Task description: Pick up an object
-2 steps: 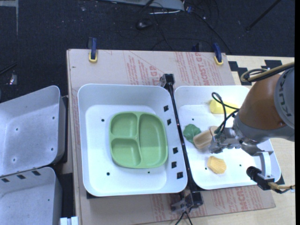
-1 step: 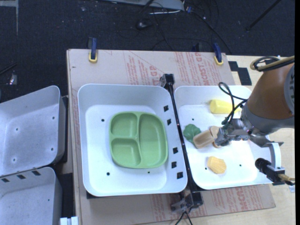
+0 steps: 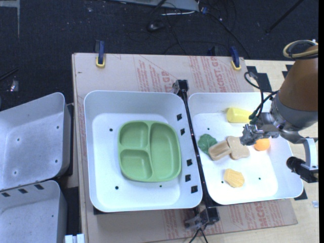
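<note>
Two white bins sit side by side on the bench. The left bin (image 3: 96,151) holds a green tray (image 3: 150,151); the right bin (image 3: 288,186) holds the loose pieces the task could draw from. The gripper (image 3: 251,132) hangs low over the right bin, near its 2 o'clock region, with the arm (image 3: 299,92) reaching in from 3 o'clock.

Candidate objects, placed about the bin's middle: a yellow block (image 3: 237,115) at 12 o'clock, an orange ball (image 3: 261,145) at 3 o'clock, two tan pieces (image 3: 229,149) touching each other at centre, a green lump (image 3: 206,142) at 9 o'clock just beside them, and a yellow ridged piece (image 3: 234,178) at 6 o'clock, well apart from the rest.

Risks, as a judgement: the gripper stands between the block, the ball and the tan pieces, so a descent here may nudge one aside instead of straddling it. The ball would likely roll off on contact. The tan pieces, lying flat and touching, may come up together or slip out.

Hard to make out: the gripper is a dark tangle against cables, so I cannot tell whether its jaws are wide, narrow or closed on anything. The arm covers part of the bin's 3 o'clock side.
</note>
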### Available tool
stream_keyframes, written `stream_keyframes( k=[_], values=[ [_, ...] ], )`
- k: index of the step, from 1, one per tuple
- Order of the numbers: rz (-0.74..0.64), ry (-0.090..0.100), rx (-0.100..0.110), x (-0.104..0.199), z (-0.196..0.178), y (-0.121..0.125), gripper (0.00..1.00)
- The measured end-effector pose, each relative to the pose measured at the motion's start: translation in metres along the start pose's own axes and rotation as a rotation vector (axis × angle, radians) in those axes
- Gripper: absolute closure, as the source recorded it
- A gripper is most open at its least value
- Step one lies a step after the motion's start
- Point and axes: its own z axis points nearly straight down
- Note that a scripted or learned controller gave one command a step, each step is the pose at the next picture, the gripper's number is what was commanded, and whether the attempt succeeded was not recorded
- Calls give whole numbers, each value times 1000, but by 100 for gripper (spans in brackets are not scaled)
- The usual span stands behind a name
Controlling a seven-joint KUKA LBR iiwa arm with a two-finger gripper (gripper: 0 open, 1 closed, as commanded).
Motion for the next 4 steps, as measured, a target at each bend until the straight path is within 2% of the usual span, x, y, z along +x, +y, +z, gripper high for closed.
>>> stream_keyframes(
  k=[1, 2, 3, 4],
  values=[
    [1, 0, 1, -11, -52, 3, 100],
    [-4, 4, 8, 40, -39, 8, 100],
    [-5, 4, 9, 102, -26, 3, 100],
    [-6, 4, 7, 159, -31, -4, 100]
  ],
)
